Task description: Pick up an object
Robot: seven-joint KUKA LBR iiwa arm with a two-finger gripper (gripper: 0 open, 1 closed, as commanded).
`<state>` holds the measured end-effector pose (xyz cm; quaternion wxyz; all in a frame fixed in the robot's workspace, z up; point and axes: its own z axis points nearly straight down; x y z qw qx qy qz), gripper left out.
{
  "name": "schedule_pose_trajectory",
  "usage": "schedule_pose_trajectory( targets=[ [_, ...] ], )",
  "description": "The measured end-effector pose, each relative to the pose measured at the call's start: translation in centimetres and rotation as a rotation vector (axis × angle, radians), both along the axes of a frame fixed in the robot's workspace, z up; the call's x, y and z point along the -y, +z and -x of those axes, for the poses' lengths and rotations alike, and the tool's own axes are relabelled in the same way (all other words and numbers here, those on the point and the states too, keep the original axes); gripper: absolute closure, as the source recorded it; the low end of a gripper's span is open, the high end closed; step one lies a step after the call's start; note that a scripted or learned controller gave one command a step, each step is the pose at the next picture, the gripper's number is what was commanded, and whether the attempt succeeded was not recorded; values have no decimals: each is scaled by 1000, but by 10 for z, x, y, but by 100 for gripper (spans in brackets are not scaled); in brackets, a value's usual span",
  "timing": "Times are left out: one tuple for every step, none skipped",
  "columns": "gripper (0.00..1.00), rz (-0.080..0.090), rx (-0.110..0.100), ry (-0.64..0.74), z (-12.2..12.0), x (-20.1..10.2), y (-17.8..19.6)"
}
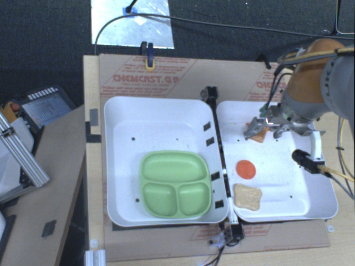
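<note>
In the right bin point(319, 204) lie three small objects. An orange-brown piece point(258, 137) sits at the back left, a round orange-red disc point(246, 169) lies in the middle left, and a tan bread-like slice point(247, 197) rests at the front left. My gripper point(258, 127) reaches in from the right and hangs directly over the orange-brown piece, partly covering it. Whether it touches the piece is unclear.
A green three-compartment plate point(175, 183) lies at the front of the left bin point(127, 126). A black divider with clips point(216, 148) runs between the bins. The arm's grey and orange body point(316, 82) and a black cable fitting point(304, 160) overhang the right bin's right side.
</note>
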<state>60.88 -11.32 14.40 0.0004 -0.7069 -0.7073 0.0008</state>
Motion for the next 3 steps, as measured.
schedule_pose_trajectory(
  targets=[
    [0, -1, 0, 0, 7, 1, -44],
    [0, 0, 2, 1, 7, 0, -60],
    [100, 0, 5, 1, 5, 1, -48]
  ],
)
